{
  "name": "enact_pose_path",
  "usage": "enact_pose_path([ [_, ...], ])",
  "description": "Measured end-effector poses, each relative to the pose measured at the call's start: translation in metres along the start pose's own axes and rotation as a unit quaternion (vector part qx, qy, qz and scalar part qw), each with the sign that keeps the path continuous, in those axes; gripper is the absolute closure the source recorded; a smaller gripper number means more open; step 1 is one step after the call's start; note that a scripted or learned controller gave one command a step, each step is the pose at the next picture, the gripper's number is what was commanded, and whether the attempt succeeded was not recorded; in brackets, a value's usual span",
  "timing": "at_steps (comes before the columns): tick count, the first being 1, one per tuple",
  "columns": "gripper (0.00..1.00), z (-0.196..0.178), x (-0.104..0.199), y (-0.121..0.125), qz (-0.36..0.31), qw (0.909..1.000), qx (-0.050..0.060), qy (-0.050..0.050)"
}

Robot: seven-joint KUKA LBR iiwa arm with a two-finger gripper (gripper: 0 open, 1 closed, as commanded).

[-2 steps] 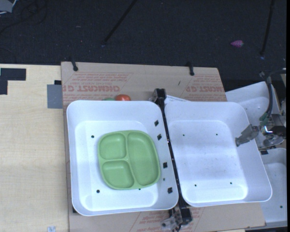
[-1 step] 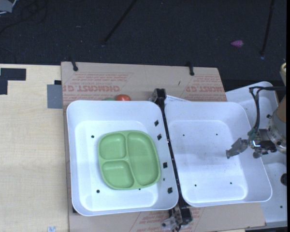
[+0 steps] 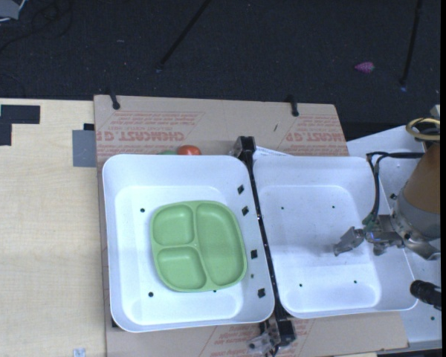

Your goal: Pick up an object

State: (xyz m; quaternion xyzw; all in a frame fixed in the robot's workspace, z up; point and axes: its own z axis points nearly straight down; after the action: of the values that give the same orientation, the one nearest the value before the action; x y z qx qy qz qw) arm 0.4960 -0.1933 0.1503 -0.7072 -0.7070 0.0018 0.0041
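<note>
Presently the green divided plate [image 3: 198,245] is seen at the left bin's [image 3: 126,181] centre, while the gripper [image 3: 351,241], fingers seemingly apart and holding nothing, hangs over the right bin [image 3: 312,177]; a nine-o'clock traverse toward the plate's rim is advised.

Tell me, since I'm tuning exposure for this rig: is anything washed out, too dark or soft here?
Camera view: the white bins are bright and nearly washed out, though the green divided plate reads clearly; the floor beyond the bench is very dark, its cables barely visible; the gripper looks small and soft, with little finger detail.
</note>
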Motion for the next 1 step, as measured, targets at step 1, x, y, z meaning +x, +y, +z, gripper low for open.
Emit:
enact_pose_path([
  [1,0.0,0.0518,-0.0006,-0.003,0.0,1.0,0.0,0.0],
])
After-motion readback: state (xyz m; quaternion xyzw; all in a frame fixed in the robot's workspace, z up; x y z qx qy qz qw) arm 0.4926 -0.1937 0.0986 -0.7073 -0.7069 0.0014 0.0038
